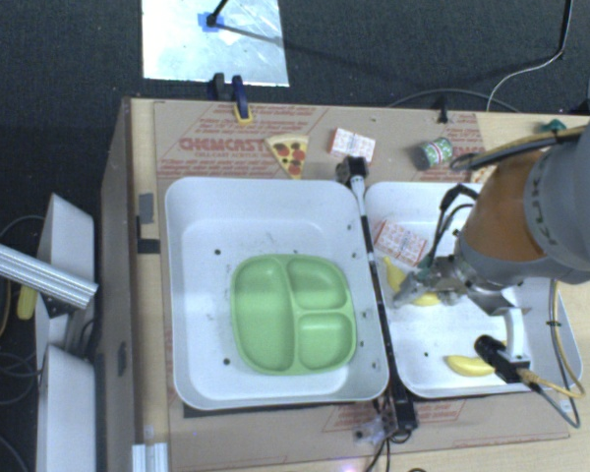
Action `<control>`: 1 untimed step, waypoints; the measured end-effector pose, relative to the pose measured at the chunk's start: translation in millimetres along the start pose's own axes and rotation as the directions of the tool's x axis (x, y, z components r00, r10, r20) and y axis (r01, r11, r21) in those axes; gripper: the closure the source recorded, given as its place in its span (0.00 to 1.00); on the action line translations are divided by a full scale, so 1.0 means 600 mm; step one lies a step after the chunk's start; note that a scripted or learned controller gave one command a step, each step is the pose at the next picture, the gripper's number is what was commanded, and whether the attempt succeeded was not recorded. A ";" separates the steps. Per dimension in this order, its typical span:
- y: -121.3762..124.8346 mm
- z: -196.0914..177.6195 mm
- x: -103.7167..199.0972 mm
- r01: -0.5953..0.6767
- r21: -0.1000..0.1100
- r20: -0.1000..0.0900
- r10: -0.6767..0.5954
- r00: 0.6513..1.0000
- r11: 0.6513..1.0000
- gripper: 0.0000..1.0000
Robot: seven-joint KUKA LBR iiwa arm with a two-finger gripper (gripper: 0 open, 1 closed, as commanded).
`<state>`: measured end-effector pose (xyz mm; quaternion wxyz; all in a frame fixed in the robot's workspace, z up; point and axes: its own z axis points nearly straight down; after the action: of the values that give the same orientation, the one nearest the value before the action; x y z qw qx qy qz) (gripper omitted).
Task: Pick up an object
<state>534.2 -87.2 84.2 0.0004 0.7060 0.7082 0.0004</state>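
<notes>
Right now the grey claw (pixel 420 285) is hanging low over the left side of the right shallow white bin (pixel 428 347). It is too hard to tell if the claw is spread or pressed together. A small yellow thing (pixel 428 300) is peeking out just beside the claw, partly hidden. A white packet with red print (pixel 400 241) is lying near it, toward the far wall. A yellow toy banana (pixel 467 365) is resting by the near wall. A green plastic plate with three parts (pixel 295 313) is sitting in the left white bin (pixel 206 264).
</notes>
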 end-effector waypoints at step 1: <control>0.118 -0.001 -0.056 0.001 -0.002 0.001 -0.001 1.000 1.000 0.00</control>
<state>605.4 -120.5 84.8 0.0013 0.7057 0.7085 0.0006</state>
